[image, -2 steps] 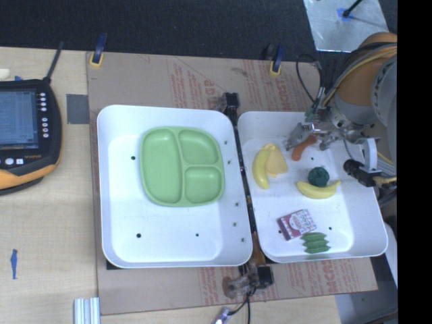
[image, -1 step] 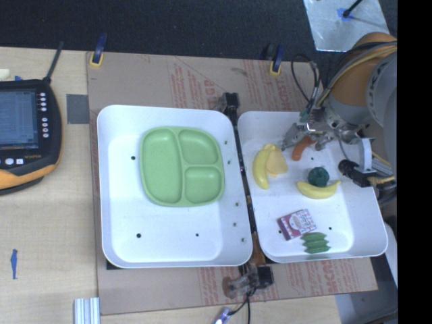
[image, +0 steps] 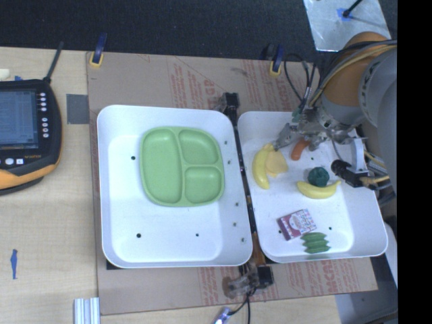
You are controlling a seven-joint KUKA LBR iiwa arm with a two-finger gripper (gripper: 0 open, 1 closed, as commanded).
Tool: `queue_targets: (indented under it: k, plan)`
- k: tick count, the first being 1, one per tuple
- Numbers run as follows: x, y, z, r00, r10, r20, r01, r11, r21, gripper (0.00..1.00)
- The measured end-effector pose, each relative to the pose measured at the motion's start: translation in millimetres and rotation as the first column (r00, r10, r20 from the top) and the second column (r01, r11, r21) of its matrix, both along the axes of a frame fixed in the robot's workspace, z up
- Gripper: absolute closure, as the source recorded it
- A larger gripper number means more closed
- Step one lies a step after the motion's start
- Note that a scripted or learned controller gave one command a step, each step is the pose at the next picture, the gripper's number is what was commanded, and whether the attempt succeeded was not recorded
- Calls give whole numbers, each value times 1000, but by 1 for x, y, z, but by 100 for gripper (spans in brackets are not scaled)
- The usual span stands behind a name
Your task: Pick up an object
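Observation:
The right white bin holds several toy foods. An orange carrot lies near the bin's far edge. A yellow banana lies just left of it. My gripper hangs low over the carrot's upper end with its metal fingers spread to either side and nothing visibly clamped between them. A green broccoli piece rests on a second banana to the right. Nearer the front lie a red-and-white packet and a green pea pod.
The left white bin carries a green divided plate. A black-and-orange control pendant sits on the bench at far left. The grey arm with its cables covers the right bin's far right corner.

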State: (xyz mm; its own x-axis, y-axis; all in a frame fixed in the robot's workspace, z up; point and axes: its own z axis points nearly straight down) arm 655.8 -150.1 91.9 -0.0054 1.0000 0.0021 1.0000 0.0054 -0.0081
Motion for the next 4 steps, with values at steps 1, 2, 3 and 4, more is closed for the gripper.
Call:
queue_targets:
  k: [1, 2, 3, 4]
  plan:
    - [1, -34, 0, 1000, -4, 7, 4, 1000, -2, 0]
    - [0, -12, 0, 1000, 0, 4, 0, 1000, -2, 0]
    - [-1, -14, 10, 1000, -1, -6, 1, 1000, -1, 100]
    - [-6, 84, 101, 1000, -1, 7, 1, 1000, 0, 100]
